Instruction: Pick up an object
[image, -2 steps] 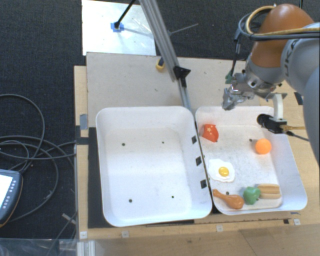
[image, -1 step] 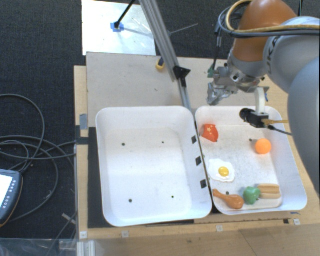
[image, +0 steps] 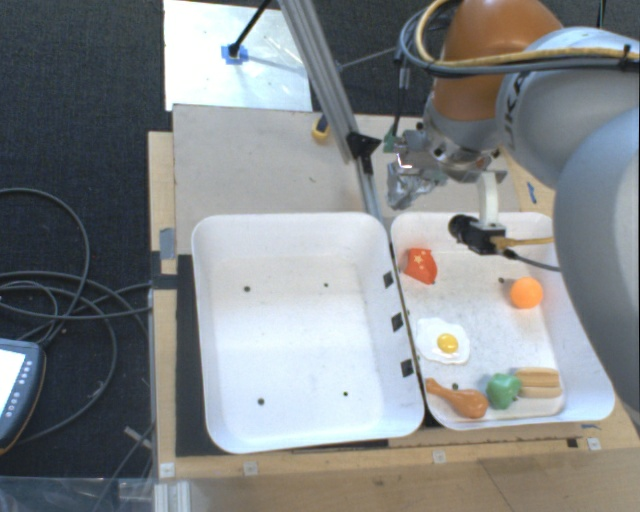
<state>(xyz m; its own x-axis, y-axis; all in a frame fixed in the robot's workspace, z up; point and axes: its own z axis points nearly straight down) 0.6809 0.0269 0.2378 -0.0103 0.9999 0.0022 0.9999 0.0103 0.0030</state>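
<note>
A small red plastic strawberry-like piece lies at the far left corner of the right white bin. The gripper hangs above that bin's far edge, nothing between its fingers; whether they are apart cannot be told. An orange ball sits near the right edge, a fried egg toy mid-bin.

One fixed cam above bench, looking down at slant on both bins.
</note>
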